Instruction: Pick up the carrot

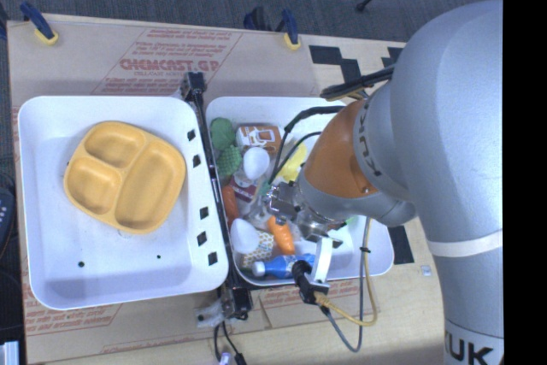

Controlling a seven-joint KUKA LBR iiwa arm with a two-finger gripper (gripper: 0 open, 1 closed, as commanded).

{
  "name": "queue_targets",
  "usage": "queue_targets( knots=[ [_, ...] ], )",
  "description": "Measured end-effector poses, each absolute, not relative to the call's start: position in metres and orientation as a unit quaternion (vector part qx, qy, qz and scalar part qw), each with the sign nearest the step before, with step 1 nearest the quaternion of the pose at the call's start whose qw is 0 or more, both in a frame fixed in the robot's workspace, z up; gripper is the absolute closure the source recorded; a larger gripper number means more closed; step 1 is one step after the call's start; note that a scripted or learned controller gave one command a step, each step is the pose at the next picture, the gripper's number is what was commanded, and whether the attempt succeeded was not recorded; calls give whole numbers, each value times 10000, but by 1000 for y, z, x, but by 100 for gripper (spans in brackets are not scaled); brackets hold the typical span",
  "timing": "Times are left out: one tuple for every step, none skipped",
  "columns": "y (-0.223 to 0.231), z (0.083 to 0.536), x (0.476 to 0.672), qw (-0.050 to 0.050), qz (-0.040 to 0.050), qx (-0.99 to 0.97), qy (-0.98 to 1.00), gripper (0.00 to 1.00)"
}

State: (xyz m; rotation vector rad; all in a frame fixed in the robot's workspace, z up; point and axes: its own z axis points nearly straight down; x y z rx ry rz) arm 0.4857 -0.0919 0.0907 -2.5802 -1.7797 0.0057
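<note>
The carrot is a short orange piece lying in the front half of the right bin, among other toy foods. My gripper is down in that bin directly over the carrot's upper end, at or very near it. The grey wrist and its orange band cover most of the gripper from above. Part of the carrot pokes out below the gripper body.
Around the carrot lie a white egg, green vegetables, a brown packet, a yellow piece, a white item, a blue item and another orange piece. The left bin holds a yellow divided plate.
</note>
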Motion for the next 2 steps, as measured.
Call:
queue_targets(
  knots=[
    [-92, 101, 486, 40, 21, -8224, -5689, 100],
    [-85, 192, 532, 17, 8, -8449, -5349, 100]
  ],
)
